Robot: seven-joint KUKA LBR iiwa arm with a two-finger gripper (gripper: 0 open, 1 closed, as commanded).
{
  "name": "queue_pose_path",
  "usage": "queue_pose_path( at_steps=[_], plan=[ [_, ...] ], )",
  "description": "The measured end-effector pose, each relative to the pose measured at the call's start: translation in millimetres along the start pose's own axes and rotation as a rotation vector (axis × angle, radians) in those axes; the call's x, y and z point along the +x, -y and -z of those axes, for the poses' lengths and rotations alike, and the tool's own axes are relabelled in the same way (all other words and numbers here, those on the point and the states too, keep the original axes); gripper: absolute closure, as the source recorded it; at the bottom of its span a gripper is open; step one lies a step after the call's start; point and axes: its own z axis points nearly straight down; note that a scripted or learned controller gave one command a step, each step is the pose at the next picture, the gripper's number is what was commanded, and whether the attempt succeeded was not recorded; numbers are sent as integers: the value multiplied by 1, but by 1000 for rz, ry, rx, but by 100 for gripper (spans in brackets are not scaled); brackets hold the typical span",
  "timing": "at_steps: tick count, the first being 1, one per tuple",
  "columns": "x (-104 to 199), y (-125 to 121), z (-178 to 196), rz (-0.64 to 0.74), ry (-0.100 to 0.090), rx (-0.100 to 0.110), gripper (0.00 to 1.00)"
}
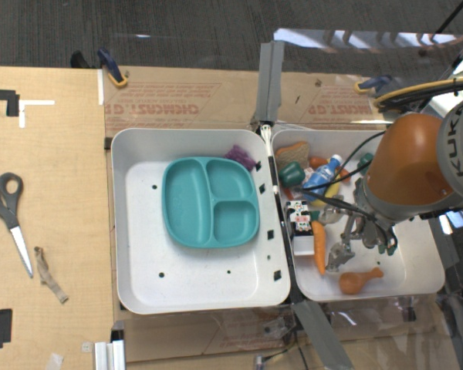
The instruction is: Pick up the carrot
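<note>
The carrot (319, 246) is a long orange stick lying along the left side of the right bin (420, 284), its tip pointing toward the near edge. My gripper (341, 254) hangs just right of it, low over the bin floor, below the arm's orange band. Its fingers (333, 261) stand slightly apart with nothing between them. The carrot lies free on the bin floor, beside the gripper and not in it.
The left bin (139, 276) holds a teal divided plate (212, 201) and a purple item (241, 156). Toy foods crowd the right bin's far left: a green cup (292, 173), a bottle (324, 172), a black-and-white block (299, 216). An orange drumstick-shaped toy (357, 280) lies near the front. Scissors (9, 214) rest on the bench.
</note>
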Motion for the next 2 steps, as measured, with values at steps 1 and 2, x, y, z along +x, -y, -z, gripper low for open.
queue_pose_path(
  at_steps=[1,2],
  plan=[
    [-2,0,10,2,5,1,100],
    [1,-59,99,-193,-3,-7,100]
  ],
)
